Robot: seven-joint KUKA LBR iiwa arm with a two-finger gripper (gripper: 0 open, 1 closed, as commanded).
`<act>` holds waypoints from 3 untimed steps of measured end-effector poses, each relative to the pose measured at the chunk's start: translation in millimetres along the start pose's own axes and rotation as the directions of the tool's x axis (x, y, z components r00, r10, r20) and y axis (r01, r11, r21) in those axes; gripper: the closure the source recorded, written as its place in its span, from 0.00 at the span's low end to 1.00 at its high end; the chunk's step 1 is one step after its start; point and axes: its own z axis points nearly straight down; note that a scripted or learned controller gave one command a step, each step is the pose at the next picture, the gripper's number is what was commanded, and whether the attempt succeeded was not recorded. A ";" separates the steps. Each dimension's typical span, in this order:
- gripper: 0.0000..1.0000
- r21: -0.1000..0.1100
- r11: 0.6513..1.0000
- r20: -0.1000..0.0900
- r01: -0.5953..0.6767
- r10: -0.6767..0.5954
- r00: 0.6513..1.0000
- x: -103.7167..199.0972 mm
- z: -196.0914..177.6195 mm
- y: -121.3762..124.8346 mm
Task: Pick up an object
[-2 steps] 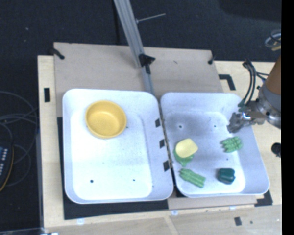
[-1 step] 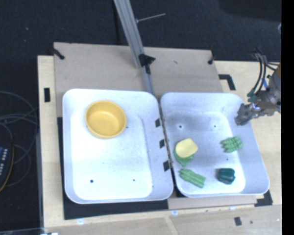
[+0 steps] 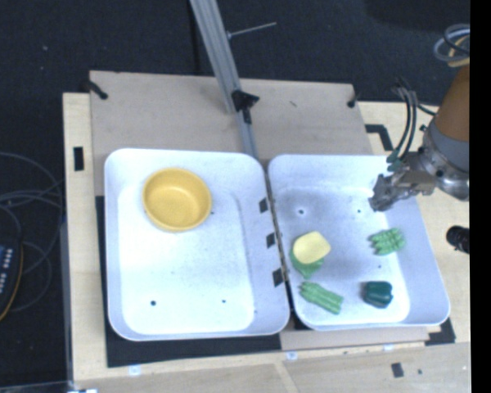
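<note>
grey metal two-finger gripper (image 3: 382, 196) hangs over the upper right of the right shallow white speckled plastic bin (image 3: 344, 170); can't tell its state, nothing visibly in it. same bin holds a pale yellow-green rounded glossy lump (image 3: 310, 249) near the divider, a ridged light green pod-shaped piece (image 3: 322, 297) just below it, a knobbly light green cluster (image 3: 386, 241) under the gripper, and a dark green glossy pepper-shaped piece (image 3: 377, 294). left shallow white bin (image 3: 123, 244) holds a round yellow smooth plastic bowl (image 3: 177, 199), upright.
</note>
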 end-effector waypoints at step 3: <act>1.00 0.001 1.000 -0.001 0.001 -0.001 1.000 153.6 9.8 -25.6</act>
